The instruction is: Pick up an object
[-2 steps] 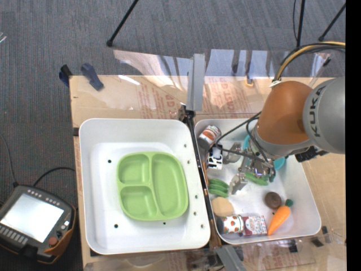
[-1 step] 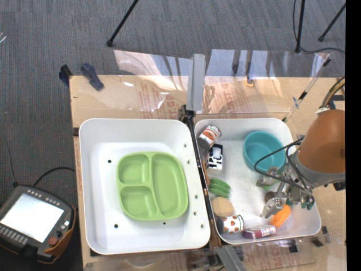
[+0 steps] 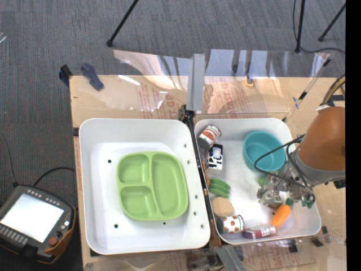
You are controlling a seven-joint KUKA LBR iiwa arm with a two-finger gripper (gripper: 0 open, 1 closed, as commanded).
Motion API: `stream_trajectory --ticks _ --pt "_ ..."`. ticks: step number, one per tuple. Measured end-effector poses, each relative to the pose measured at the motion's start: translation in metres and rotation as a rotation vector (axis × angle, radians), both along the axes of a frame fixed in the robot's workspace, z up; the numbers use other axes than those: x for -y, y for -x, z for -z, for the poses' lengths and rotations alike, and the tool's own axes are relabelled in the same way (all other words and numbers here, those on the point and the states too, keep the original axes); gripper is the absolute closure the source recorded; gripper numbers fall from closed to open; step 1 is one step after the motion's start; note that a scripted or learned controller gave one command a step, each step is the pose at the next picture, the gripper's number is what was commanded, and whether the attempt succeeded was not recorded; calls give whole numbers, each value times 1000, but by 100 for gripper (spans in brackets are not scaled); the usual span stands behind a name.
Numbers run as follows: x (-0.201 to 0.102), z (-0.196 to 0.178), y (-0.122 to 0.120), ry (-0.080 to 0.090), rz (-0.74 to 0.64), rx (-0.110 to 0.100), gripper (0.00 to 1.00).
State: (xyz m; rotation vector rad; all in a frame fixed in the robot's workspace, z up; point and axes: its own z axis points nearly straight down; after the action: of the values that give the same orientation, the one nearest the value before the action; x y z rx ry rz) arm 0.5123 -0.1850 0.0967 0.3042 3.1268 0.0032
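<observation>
Tool (image 3: 280,196) in right bin (image 3: 246,126), near carrot (image 3: 281,215).

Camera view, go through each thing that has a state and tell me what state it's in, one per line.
Green divided plate: flat in the left bin, right side up.
Teal bowl: upright in the right bin.
Striped can: lying on its side.
Carrot: lying flat, just below the claw.
Handheld screen: lit.

No words or numbers can be read here. The print on the small can (image 3: 209,135) is too blurry.
</observation>
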Motion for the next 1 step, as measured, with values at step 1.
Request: stream_trajectory --ticks 1 --pt "12 9 -44 1 241 0 100"
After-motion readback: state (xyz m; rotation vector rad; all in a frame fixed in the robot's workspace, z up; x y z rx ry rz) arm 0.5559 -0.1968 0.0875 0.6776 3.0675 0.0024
